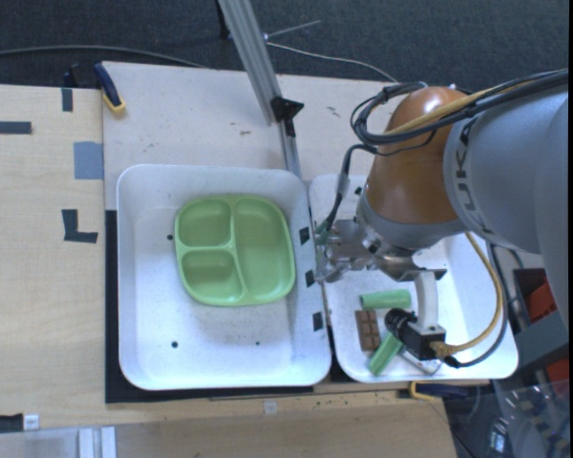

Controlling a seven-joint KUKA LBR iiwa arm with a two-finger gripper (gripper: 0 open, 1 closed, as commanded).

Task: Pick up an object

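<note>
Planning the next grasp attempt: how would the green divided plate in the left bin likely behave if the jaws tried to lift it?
The green divided plate looks like moulded plastic, so it is probably stiff and light. It lies flat on the left bin floor with a low rounded rim, so a grip may slip off. Held by one edge, it would likely tilt.

From my station, the one bit of lettering I can make out is on the grey arm: pale capitals run sideways down its casing just right of the orange band, and they look like the start of the maker's name, a "U" and a "K", the rest cut off by the curve of the housing. I can read no other text, number or label.
</note>
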